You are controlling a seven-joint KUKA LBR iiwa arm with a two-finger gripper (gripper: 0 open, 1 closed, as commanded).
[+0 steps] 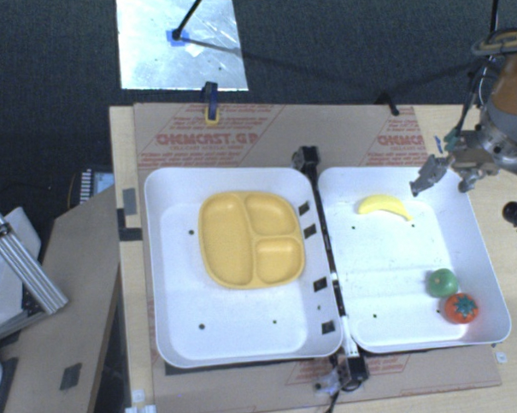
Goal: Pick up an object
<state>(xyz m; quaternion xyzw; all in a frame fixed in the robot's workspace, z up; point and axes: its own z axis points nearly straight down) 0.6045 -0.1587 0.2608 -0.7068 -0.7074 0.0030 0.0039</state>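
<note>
Cardboard-covered tabletop (264, 128), two white bins: left bin (174, 325) has a yellow divided tray (250, 239), right bin (389, 264) has a banana (383, 206) near the far side, plus a green ball (442, 281) touching a red tomato-like toy (460, 307) in the near right corner. Step looks like approach, nothing grasped. Gripper (450, 178) sits over the right bin's far right corner, fingers spread, empty, pointing down-left. Banana is nearest; next move probably needs a shift left and descent.
</note>
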